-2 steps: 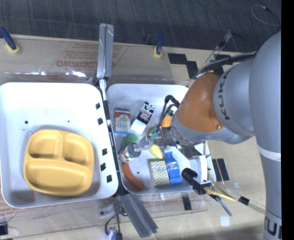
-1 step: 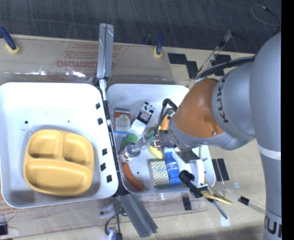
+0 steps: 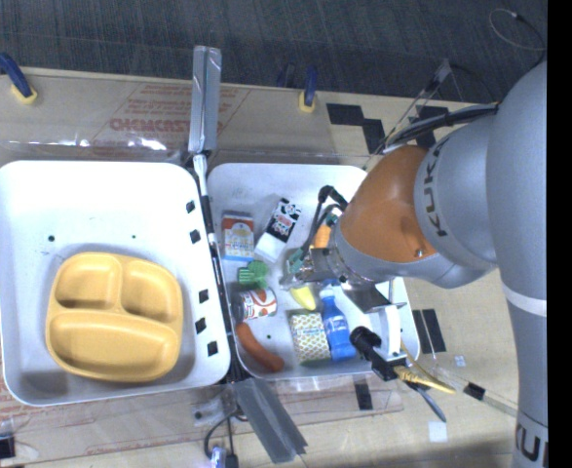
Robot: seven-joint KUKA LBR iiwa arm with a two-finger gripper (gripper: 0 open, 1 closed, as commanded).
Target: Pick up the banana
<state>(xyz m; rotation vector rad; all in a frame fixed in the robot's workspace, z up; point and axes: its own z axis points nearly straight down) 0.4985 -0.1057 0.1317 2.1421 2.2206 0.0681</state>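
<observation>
The banana [image 3: 303, 296] shows as a small yellow patch in the middle of the right bin [image 3: 229, 177], mostly hidden under the arm's wrist. My gripper [image 3: 300, 266] reaches down from the orange-banded wrist [image 3: 388, 224] right over that patch, among the packed items. From this angle I cannot make out whether it touches the banana.
Close around the banana lie a green item [image 3: 253, 274], a red can [image 3: 258, 305], a brown sausage [image 3: 259, 349], a patterned yellow box [image 3: 308, 336], a blue bottle [image 3: 334, 325], an orange carton [image 3: 237, 234] and a black-and-white box [image 3: 284, 219]. The left bin [image 3: 13, 193] holds a yellow divided tray [image 3: 115, 315].
</observation>
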